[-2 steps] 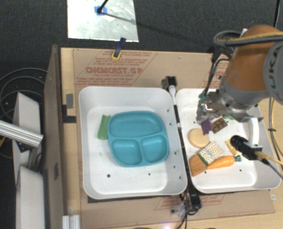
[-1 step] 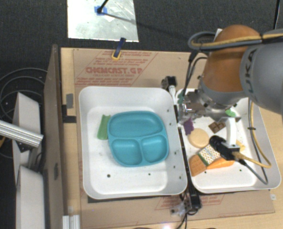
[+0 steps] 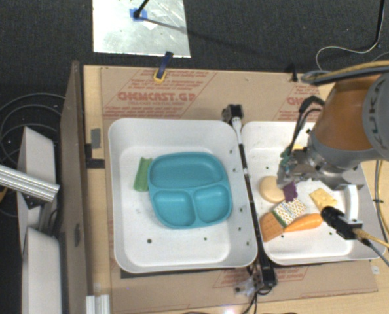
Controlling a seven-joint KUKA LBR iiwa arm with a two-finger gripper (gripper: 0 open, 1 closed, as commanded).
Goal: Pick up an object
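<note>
Nothing's picked up yet afaict: the toy food is all lying on the floor of the right bin, w/ a pale round piece, a small purple bit, a checkered block, a carrot, a brown piece and a yellowish cracker-looking thing bunched close together. The gripper sits low just above the purple bit and right beside the pale piece, but can't tell if it's wide or narrow, the wrist hides it. Left bin has a blue tray and a green piece, so imo grasp + lift are all still to do.
</note>
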